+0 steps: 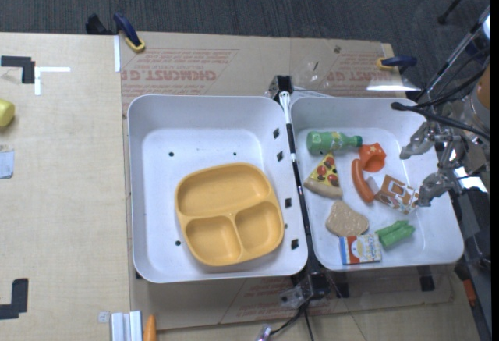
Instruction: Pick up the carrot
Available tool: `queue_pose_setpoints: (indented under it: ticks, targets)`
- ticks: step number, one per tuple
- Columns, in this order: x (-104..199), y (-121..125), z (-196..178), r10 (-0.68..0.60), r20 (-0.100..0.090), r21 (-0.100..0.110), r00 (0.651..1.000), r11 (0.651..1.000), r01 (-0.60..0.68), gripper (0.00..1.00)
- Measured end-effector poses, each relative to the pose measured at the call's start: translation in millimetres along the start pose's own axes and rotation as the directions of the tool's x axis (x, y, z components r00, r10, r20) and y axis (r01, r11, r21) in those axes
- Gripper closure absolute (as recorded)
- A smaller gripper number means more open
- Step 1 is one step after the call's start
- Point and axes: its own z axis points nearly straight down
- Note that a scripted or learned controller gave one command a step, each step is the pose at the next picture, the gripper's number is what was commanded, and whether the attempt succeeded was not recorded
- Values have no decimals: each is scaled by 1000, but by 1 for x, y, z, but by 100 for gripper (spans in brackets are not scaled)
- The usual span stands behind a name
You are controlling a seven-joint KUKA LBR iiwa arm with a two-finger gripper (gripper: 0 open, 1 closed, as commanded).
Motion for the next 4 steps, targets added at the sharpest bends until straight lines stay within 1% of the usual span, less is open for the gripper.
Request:
queue_pose_setpoints:
  ticks: [1, 2, 3, 4]
  targets:
    - [-39, 86, 26, 9, -1, -1, 1000, 1000, -9, 0]
    - [-40, 191, 46, -123, -1, -2, 992, 992, 123, 0]
    - [38, 258, 46, -37, -2, -2, 999, 999, 37, 0]
    - [20, 216, 46, -159, 2, -1, 987, 987, 159, 0]
